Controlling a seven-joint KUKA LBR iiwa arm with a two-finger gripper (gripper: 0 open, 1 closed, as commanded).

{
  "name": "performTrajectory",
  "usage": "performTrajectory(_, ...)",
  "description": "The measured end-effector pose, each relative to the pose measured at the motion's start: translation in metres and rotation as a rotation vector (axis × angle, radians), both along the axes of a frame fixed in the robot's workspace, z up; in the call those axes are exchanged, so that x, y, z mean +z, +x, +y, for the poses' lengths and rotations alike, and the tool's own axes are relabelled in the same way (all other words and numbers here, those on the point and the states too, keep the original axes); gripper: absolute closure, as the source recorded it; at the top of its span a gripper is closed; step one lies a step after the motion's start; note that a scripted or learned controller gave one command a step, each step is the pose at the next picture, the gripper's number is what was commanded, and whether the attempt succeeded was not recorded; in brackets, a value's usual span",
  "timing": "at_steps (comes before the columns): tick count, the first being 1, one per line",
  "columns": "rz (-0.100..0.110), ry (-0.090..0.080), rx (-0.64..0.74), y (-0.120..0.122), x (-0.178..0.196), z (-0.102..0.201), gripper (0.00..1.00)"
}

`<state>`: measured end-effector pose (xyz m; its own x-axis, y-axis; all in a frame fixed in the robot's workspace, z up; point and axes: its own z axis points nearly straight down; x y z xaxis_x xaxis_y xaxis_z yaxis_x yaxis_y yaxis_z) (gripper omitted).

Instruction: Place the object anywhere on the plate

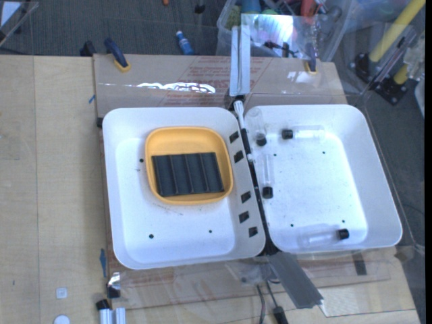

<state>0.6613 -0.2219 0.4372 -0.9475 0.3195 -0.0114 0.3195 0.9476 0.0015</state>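
A yellow plate [190, 133] sits in the left bin [135, 231]. It is near the top of that bin, a bit to the right of the middle. A dark grey block [187, 173] lies flat on the plate. The block has ridges running up and down it. It covers most of the plate's floor, and yellow rim shows on all sides of it.

Right of the plate, a row of small black tabs [237, 157] runs along the line where the two bins meet. Past that line is the right bin [317, 181]. Three clear tubes with black caps lie in it. One tube [304, 134] is right of the plate, near the top of that bin. A second tube [265, 172] is the closest one to the plate, just past the tabs. The third tube [320, 236] is far from the plate, down in the lower right corner.

Above the plate, past the bins, a blue clamp [116, 54] rests on the bench [47, 181]. Up and to the right of the plate stands a clear box [297, 12] full of bright toys.
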Motion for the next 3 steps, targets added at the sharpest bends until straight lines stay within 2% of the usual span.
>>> performTrajectory(1, 0.005, 0.0, 0.379, -0.006, 0.0, 0.0, 1.0)
performTrajectory(2, 0.001, -0.006, 0.689, 0.007, 0.0, 0.001, 1.0)
performTrajectory(3, 0.0, -0.008, 0.953, 0.007, 0.0, 0.0, 1.0)
